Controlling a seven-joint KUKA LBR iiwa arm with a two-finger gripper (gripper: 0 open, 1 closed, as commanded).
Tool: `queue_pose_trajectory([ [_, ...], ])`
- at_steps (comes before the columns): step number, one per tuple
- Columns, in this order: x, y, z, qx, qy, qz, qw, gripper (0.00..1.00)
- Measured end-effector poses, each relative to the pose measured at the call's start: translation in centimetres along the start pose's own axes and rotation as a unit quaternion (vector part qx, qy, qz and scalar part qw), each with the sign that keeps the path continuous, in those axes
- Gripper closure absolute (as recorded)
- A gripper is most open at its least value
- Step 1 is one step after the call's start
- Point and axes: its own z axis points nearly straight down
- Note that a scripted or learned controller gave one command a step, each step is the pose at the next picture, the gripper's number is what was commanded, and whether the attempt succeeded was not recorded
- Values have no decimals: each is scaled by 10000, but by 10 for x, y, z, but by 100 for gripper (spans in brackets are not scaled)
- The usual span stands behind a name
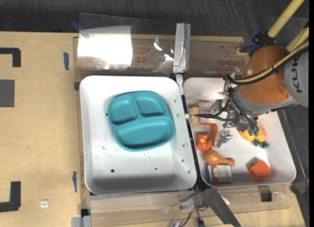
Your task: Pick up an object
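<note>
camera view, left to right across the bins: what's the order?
Teal divided plate in the left bin → orange carrot-shaped toy → gripper → orange block near the right bin's far side.

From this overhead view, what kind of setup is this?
Probably a lab bin-picking test bench: the arm reaches into the right white bin of small toy items; the left bin holds a teal divided tray.

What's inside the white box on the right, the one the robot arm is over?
In the right bin you can see an orange block, a small can, a toy drumstick and an orange-and-green toy. The arm covers whatever lies beneath it.
</note>
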Motion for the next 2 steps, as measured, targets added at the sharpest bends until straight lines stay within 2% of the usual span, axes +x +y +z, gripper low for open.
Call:
queue_pose_trajectory([
  [1,-4,-7,2,-23,46,642,9979,0],
  [2,-14,-7,5,-5,90,962,9953,0],
])
